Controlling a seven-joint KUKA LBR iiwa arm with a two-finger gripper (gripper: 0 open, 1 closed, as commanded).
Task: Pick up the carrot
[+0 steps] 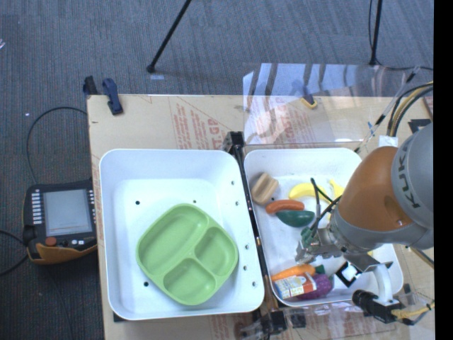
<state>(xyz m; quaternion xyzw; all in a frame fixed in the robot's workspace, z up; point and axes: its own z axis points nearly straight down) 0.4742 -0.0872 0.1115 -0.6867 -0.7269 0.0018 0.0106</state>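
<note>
The carrot [293, 270] is a small orange piece with a green tip, lying near the front edge of the right bin [357, 158]. My gripper [310, 246] hangs just above and slightly behind it, under the grey and orange wrist. Nothing visibly sits in the gripper. A small carton [291, 285] and a purple item [320, 285] lie right against the carrot's near side.
Also in the right bin are a tan bread piece [265, 187], a red sausage [285, 206], a dark green vegetable [296, 218] and a yellow banana [310, 190]. The left bin [120, 183] holds a green divided plate [187, 253]. A teach pendant [60, 222] lies on the floor at the left.
</note>
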